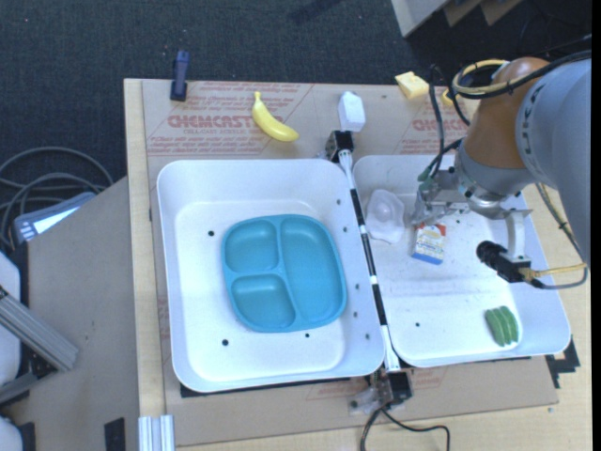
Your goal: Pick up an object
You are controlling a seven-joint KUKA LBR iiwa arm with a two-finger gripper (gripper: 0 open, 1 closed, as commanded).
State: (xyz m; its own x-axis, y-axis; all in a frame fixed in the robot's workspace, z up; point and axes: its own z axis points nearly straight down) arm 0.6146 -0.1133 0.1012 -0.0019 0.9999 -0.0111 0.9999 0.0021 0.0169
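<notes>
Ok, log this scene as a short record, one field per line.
left bin: holds a blue divided plate
right bin: small carton, clear cup, green object
gripper: low over the small carton, nothing visibly held
outside the bins: banana, yellow block

2 bins [188,252]: white plastic, smooth, slight sheen. Divided plate [282,272]: turquoise plastic, matt. Desk [225,120] top: printed brown cardboard, dull. Banana [270,120]: yellow, glossy plastic look. Arm [554,111] shell: grey, smooth, satin; orange band glossy. Floor [141,17]: dark carpet, rough.
</notes>
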